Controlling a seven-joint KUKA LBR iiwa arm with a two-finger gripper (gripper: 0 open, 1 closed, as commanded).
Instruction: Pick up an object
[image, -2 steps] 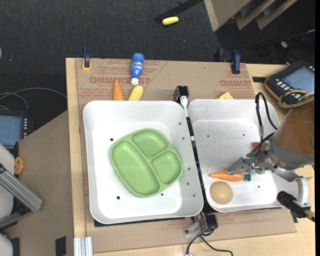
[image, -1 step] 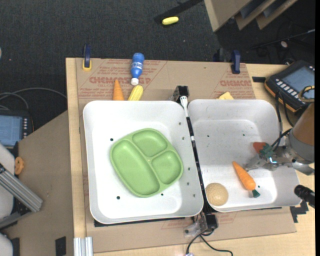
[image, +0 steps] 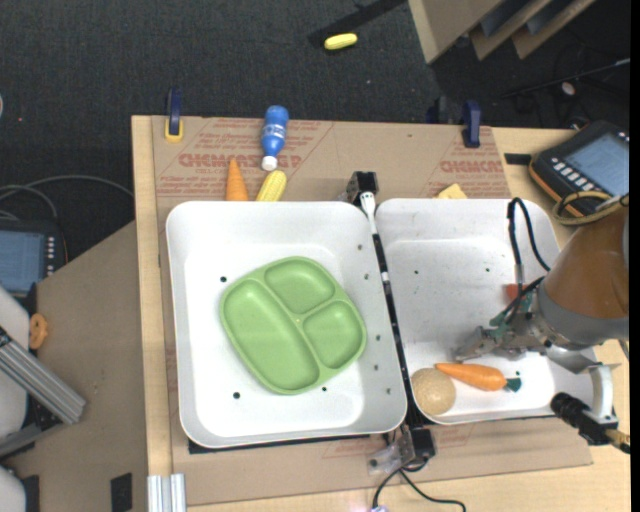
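Note:
In the right bin (image: 440, 250), an orange carrot (image: 475, 375) with a green tip lies near the front wall. A round beige ball (image: 434, 391) sits just left of it in the front-left corner. My gripper (image: 487, 341) hangs low over the bin floor, directly behind the carrot and very close to it. The grey and orange arm (image: 590, 290) covers the bin's right side. A green divided plate (image: 292, 324) lies in the middle of the left bin (image: 200, 250).
Behind the left bin, on the cardboard, lie a blue and white bottle (image: 273, 135), a second carrot (image: 235, 182) and a yellow corn cob (image: 271, 185). A control pendant (image: 585, 170) and its cable sit at the right rear. A black divider (image: 378, 262) separates the bins.

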